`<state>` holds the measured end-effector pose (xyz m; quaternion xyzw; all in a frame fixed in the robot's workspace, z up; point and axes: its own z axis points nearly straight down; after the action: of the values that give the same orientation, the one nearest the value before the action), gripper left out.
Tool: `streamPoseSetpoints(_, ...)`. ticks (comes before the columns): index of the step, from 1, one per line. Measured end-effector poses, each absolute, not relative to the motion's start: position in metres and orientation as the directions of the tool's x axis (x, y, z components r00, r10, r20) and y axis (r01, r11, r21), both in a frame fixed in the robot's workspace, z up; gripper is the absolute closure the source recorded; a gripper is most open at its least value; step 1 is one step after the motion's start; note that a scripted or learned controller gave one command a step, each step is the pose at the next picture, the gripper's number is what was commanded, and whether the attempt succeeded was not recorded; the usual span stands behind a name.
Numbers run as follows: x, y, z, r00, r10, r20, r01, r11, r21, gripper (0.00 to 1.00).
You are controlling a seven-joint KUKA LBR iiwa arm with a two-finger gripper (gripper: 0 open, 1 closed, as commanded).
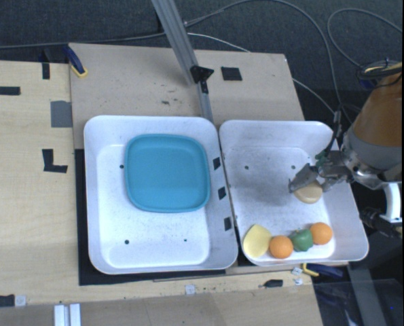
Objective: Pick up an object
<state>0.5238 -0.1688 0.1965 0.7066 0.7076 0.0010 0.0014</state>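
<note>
Nearest the camera, along the front wall of the right bin (256,138), four small things lie in a row: a yellow piece (256,240) at the left, an orange ball (280,247) touching it, a green object (301,240) next, and a second orange ball (321,233) at the right end, pressed against the green one. None of them carries any label or writing that can be read.

A little farther back in the same bin, by its right wall, a pale beige, rounded object (309,194) lies on the scuffed white floor. The gripper (310,179) is down directly over it — the dark fingers sit at the object's top edge, but how far apart they are and whether they have it clamped cannot be told from this angle. The arm's orange band (381,117) shows above it at the right.

The left bin (96,182) holds a teal square plate (167,172) with rounded corners, lying flat toward the back of the bin.

Beyond both bins, a grey metal bar (178,29) slants up across the wooden bench (25,148), which bears black tape marks — no legible text.
</note>
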Motion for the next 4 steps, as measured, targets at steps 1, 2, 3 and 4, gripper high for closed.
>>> streamPoseSetpoints(1,0.524,-0.169,0.216,0.000,1.000,0.000,1.000,0.000,0.001,1.00)
streamPoseSetpoints(2,0.532,-0.110,0.212,-0.005,1.000,0.001,1.000,0.005,-0.001,1.00)
streamPoseSetpoints(3,0.534,-0.051,0.222,-0.005,1.000,0.001,1.000,0.005,0.000,1.00)
streamPoseSetpoints(4,0.536,0.002,0.233,-0.005,1.000,0.001,1.000,0.005,0.000,1.00)
